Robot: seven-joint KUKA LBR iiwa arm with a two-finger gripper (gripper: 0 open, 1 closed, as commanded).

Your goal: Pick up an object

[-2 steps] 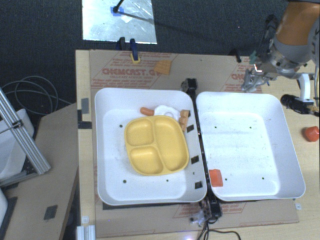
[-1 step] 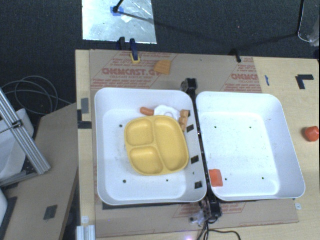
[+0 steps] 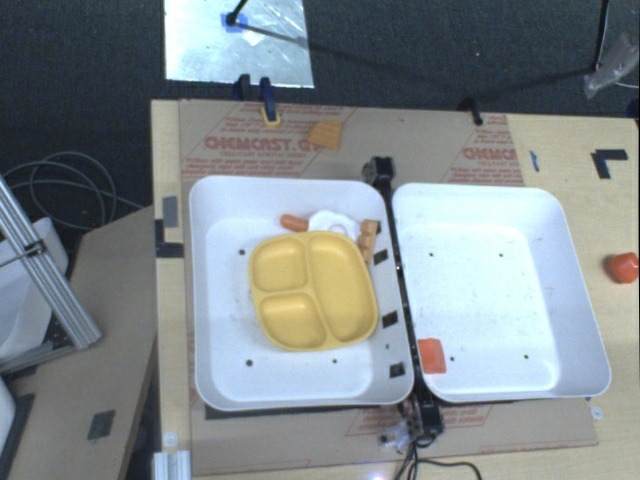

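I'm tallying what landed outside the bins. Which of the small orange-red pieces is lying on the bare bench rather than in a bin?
The orange-red piece at the bench's right edge, outside the right bin. The orange block sits inside that bin; the sausage-shaped piece lies in the left bin.

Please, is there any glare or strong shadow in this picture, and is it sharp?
Camera view: the foil sheet on the floor glares bright; light is even, with soft shadows beside the yellow divided plate; the small orange block looks slightly soft.
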